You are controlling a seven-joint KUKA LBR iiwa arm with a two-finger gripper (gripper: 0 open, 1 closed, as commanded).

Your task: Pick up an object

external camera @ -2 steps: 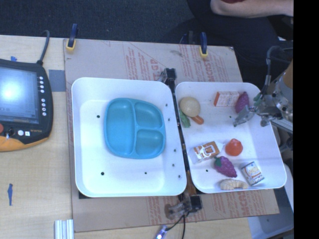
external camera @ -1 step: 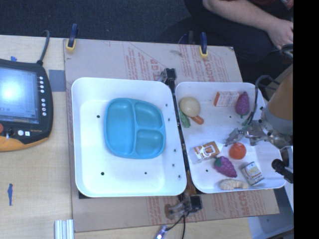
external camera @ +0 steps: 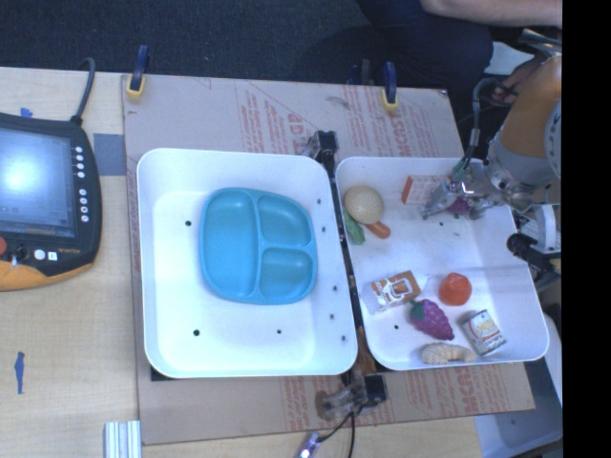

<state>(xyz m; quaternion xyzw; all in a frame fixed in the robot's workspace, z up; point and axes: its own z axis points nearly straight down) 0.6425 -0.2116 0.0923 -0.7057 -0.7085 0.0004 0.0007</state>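
My gripper [external camera: 460,201] is at the upper right of the frame, low over the far part of the right bin [external camera: 506,256]. My arm [external camera: 530,122] comes in from the right edge, grey with the orange band above the wrist. The metal parts of my hand are small and mixed together in this view, so I cannot tell if it is released or clenched, and I see no object in it.

Just left of my gripper, near the top wall of the right bin, lies a small orange and white packet [external camera: 416,189]. More to the left, in the upper left corner of the same bin, there is a pale round onion [external camera: 363,201], and touching it below are a green piece [external camera: 354,231] and a small orange carrot [external camera: 379,228].

In the lower half of the right bin I see a small brown and white box [external camera: 395,289], a red-orange tomato [external camera: 455,288] to its right, purple grapes [external camera: 432,319] under these two, a small tilted carton [external camera: 485,331] near the lower right corner, and a pale bread-like piece [external camera: 444,353] at the bottom wall. These things are all well apart from my gripper.

The left bin [external camera: 172,303] is in the middle of the frame and it bears a blue plate with three compartments [external camera: 258,246]. At the left edge of the frame a tablet with a bright screen [external camera: 43,194] lies on the bench [external camera: 57,370].
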